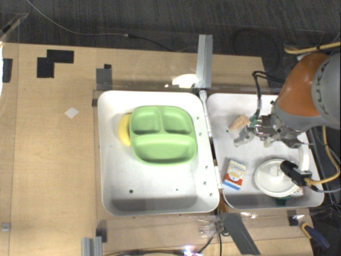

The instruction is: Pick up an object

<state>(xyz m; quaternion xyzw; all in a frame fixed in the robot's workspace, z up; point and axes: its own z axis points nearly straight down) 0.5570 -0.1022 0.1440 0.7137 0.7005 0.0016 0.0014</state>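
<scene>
Two white bins are seen side by side on the desk [48, 159]. In the left bin [154, 188] a green divided tray [161, 134] lies over a yellow object [123, 129]. The arm [306, 92] is reached into the right bin [224, 111], and the pincer [246, 135] is lowered just beside a small tan object [238, 123]. Whether the pincer is released or clenched cannot be told. Nearer the front, a small carton [234, 174] and a white round lid [274, 176] are seen.
</scene>
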